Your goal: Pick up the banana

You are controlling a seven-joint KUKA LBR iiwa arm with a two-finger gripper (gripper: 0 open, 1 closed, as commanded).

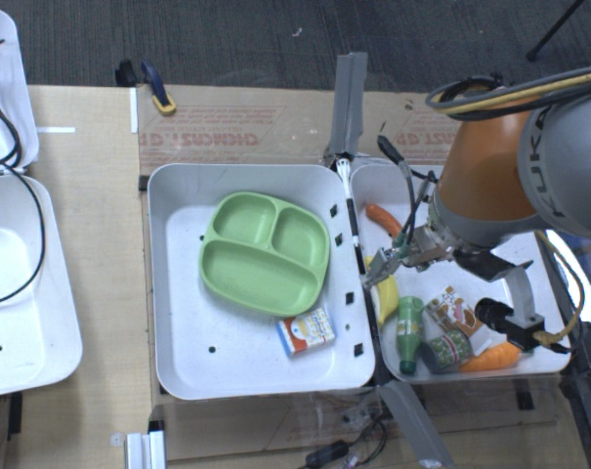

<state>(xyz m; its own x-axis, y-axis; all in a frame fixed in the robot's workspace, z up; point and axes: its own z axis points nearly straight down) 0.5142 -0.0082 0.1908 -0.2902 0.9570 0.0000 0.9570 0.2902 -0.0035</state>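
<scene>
The banana (386,299) is yellow and lies along the left wall of the right bin (544,262), running from near the divider down toward a green bottle. My gripper (387,262) hangs low over the banana's upper end, at the tip of the grey arm with its orange band (481,179). The gripper body hides part of the banana's top. The banana rests on the bin floor.
The right bin also holds an orange carrot-like piece (383,218), a green bottle (408,335), a can (449,350), a snack packet (451,311) and a carrot (490,358). The left bin (178,350) holds a green divided plate (266,252) and a small carton (306,331).
</scene>
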